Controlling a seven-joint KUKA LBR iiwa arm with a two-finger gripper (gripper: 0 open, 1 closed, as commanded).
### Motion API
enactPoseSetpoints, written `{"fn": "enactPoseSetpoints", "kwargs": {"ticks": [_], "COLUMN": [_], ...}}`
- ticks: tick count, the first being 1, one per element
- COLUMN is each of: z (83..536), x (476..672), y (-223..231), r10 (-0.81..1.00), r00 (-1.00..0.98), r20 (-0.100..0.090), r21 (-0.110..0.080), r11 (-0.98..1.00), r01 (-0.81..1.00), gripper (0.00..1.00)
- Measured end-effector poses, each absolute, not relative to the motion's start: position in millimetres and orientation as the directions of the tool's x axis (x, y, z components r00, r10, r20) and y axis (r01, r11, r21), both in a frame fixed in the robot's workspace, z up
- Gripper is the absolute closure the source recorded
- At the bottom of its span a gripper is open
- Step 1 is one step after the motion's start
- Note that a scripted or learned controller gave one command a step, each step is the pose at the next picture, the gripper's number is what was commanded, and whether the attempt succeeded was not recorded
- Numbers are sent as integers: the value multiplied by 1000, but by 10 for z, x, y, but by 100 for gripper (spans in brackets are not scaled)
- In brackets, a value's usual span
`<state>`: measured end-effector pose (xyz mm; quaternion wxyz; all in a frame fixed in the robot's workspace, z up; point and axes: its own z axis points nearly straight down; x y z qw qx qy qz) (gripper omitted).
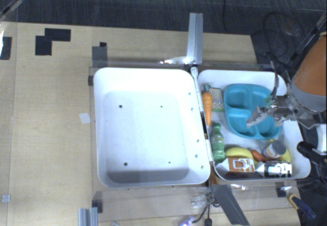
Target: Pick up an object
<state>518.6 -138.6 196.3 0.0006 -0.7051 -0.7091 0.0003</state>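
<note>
Camera view: arm enters from right, tool [257,117] low over blue divided tray [240,98] in right bin [301,140], tips by tray's front compartments; can't tell if tool is apart or together. W/ tray in that bin: carrot [207,105] along left wall, green bottle [218,141] below it, banana [239,153], brown box [241,165], dark bottle [276,170] at front. Left bin [143,128] just beside, on surface [46,133].

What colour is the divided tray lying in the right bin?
Bright blue. The divided tray shows best in the camera view, under the claw.
</note>
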Motion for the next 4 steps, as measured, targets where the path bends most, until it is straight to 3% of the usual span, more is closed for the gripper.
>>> {"fn": "enactPoseSetpoints", "kwargs": {"ticks": [1, 2, 3, 4], "z": [1491, 1573, 1814, 1966], "x": [4877, 4899, 5479, 5673], "y": [-2070, -2072, -2025, -2020], "r10": [998, 998, 997, 963], "r00": [66, 63, 80, 268], "r20": [0, 1, 0, -1], "r21": [-1, 0, 1, 1], "r11": [-66, -63, -80, -268], "r01": [998, 998, 997, 963], "gripper": [0, 100, 100, 100]}}
